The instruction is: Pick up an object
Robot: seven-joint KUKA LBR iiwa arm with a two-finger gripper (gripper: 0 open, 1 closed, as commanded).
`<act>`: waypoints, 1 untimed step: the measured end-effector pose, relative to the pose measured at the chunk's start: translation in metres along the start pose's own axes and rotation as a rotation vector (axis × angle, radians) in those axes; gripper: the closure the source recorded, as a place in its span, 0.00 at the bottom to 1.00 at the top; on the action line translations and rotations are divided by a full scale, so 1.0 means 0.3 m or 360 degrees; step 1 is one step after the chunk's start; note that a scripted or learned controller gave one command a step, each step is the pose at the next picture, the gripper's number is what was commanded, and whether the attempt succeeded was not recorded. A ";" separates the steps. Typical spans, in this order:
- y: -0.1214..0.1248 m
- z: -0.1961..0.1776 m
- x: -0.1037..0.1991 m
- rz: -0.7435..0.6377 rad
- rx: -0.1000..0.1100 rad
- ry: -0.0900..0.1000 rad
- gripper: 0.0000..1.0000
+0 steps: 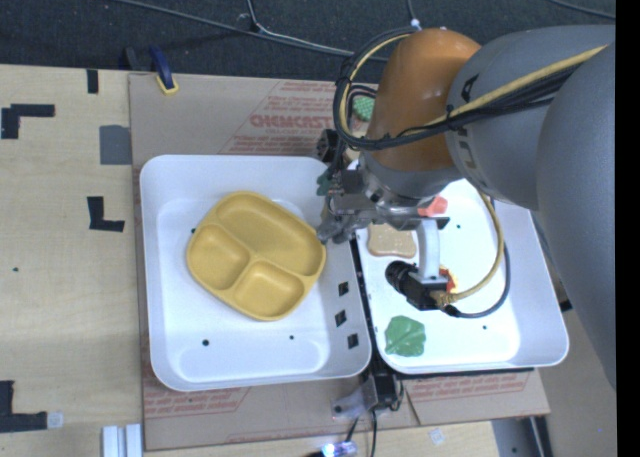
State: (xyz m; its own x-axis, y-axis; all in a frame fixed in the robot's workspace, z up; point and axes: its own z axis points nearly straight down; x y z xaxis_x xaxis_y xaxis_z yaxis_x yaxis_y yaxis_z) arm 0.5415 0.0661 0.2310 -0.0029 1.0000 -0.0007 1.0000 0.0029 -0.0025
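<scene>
My gripper hung low at the inner wall of the left bin — just beside the yellow plate lying there, probably lining up on its rim; open or closed, I couldn't tell.

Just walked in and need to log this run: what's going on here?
The grey arm reaches in from the right, with its end effector low over the divide between two white bins. A yellow divided plate lies in the left bin. A tan slice and a green piece lie in the right bin. No grasp can be seen yet.
</scene>
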 end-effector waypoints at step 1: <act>0.001 -0.001 -0.003 0.0001 -0.0001 0.0001 0.00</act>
